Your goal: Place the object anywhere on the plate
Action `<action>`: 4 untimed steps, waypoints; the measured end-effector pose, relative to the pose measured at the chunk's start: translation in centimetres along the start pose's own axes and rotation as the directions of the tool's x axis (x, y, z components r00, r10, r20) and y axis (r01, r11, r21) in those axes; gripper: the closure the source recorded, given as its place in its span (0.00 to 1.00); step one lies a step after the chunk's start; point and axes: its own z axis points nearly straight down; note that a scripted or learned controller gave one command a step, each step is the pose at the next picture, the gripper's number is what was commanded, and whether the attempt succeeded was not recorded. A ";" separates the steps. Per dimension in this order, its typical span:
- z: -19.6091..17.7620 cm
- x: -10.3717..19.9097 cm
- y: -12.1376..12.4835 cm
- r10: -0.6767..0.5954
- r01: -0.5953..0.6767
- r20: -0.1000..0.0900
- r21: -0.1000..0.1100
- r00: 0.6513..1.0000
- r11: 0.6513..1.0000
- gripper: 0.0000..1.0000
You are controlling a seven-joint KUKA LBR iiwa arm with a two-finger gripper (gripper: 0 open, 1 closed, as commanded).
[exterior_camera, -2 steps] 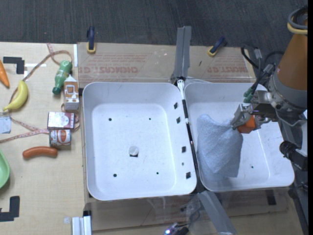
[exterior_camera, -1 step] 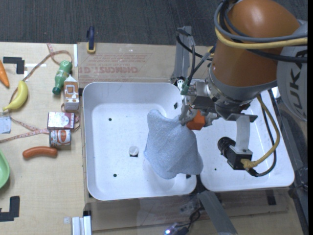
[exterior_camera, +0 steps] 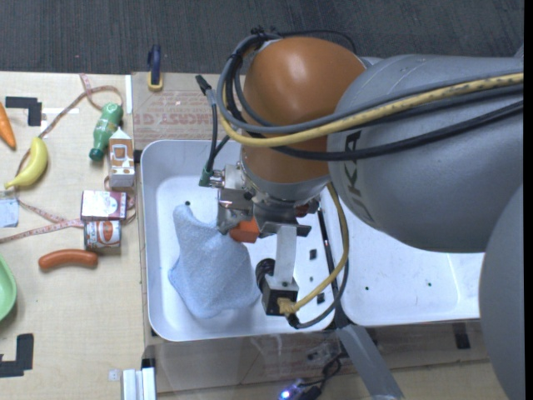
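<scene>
while the arm reaches over the left bin [exterior_camera: 152, 248], its claw [exterior_camera: 239, 223] sits low near the bin's middle, tucked under the wrist, so whether it is wide or narrow cannot be told. the grey-blue cloth [exterior_camera: 208, 269] lies crumpled in the near left part of that bin, its far right edge right at the claw. a green plate [exterior_camera: 4, 290] shows at the desk's [exterior_camera: 58, 315] left edge, well apart from the cloth, beyond a sausage [exterior_camera: 68, 260] and a can [exterior_camera: 103, 234].
</scene>
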 end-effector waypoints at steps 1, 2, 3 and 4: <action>2.1 -7.9 9.0 -0.057 0.057 0.000 -0.001 0.998 0.998 1.00; 14.5 -0.7 15.8 0.067 -0.067 -0.002 0.000 0.998 0.998 1.00; 17.1 -5.2 19.0 0.100 -0.100 -0.003 -0.004 0.995 0.995 1.00; 9.0 -15.4 20.5 0.185 -0.185 -0.004 -0.003 0.983 0.983 1.00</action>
